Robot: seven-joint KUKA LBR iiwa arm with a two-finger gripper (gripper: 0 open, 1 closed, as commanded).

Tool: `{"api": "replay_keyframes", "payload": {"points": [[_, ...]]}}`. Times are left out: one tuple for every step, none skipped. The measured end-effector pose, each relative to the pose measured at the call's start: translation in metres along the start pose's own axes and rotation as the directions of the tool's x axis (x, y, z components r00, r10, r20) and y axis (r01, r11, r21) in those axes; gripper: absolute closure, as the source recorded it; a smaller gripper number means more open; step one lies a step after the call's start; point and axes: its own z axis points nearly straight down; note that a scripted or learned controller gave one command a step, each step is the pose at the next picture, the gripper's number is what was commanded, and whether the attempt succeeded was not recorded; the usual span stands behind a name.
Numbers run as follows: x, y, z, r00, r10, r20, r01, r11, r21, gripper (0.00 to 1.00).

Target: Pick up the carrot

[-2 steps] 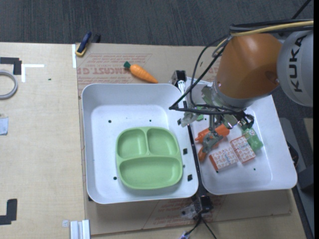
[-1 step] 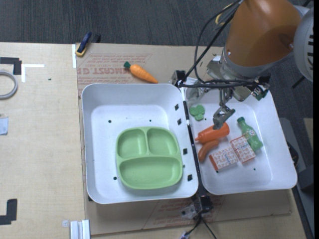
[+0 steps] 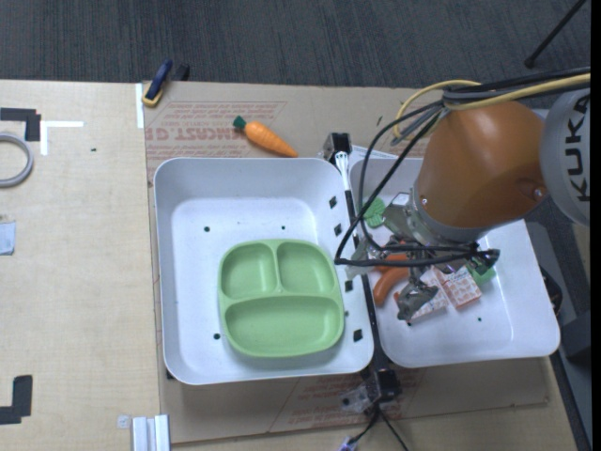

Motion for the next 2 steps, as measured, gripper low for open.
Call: {"api": "replay_keyframes", "payload": {"points": [[0.090, -0.086, 0.023, 0.985, -0.174, 0.001, 0.174, 0.985, 0.001, 0.00], [0.029, -0.123, 0.097, 1.000, -0.014, 0.002, 0.014, 1.000, 0.003, 0.00]]}}
